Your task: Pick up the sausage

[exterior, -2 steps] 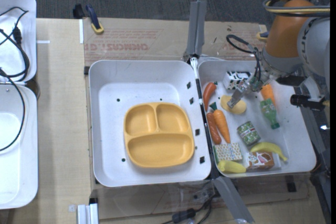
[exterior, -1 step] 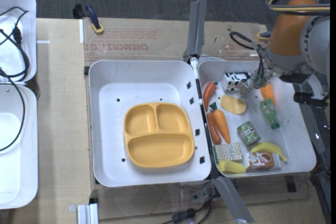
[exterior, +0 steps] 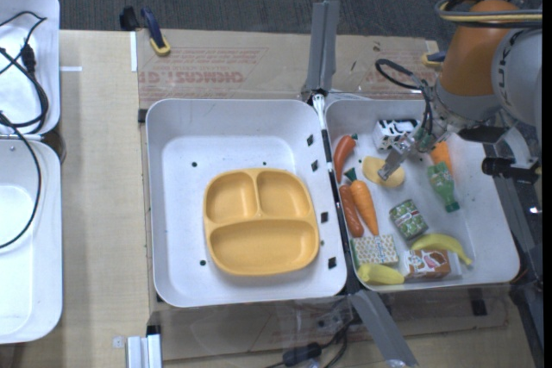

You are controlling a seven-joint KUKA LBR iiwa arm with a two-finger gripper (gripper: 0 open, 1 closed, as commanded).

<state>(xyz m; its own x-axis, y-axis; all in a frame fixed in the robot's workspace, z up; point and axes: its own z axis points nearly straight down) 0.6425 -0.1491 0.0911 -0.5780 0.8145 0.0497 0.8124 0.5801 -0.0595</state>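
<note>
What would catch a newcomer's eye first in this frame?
Probably the yellow divided plate, alone in the left bin. Next, the right bin crowded with toy food: a carrot, a banana and a reddish sausage by its left wall. The arm's claw hangs over that bin's upper middle.

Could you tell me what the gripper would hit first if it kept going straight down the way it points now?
Probably the pale yellow toy directly under the gripper, though depth is hard to judge.
</note>
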